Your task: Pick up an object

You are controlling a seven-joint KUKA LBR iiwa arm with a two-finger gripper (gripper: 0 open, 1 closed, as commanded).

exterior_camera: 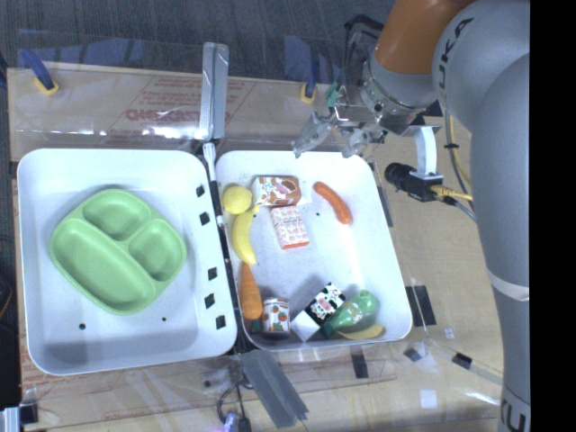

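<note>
Camera view: gripper [329,139] is hovering over the far rim of the right bin [389,241], near its top edge. Fingers [308,140] are reading as spread, pale metal prongs splaying left and right, and nothing is sitting between them, so it is carrying nothing and touching no object as far as I can tell.

Arm [468,79] is coming in from the right, big grey casing filling that side, orange band [414,25] sitting just above the wrist, wrist pitching down and left toward the bin's far edge.

Right bin is holding all the pickable items. Near the far side: a yellow lemon-like ball [237,199] touching a yellow banana [243,237] below it, a small printed snack packet [276,190], a pink-and-white carton [290,228] just below that, and an orange-red sausage [332,202] lying slantwise, the closest item to the claw. Along the near side: an orange carrot [250,293] against the left wall, a small printed can [275,315], a black-and-white cow-pattern box [319,309], and a glossy green pear-shaped piece [353,311], all crowding together.

Left bin [36,241] is holding a smooth light-green divided plate [117,248] with three compartments. Both bins are shallow white plastic with rounded corners, sitting side by side.
</note>
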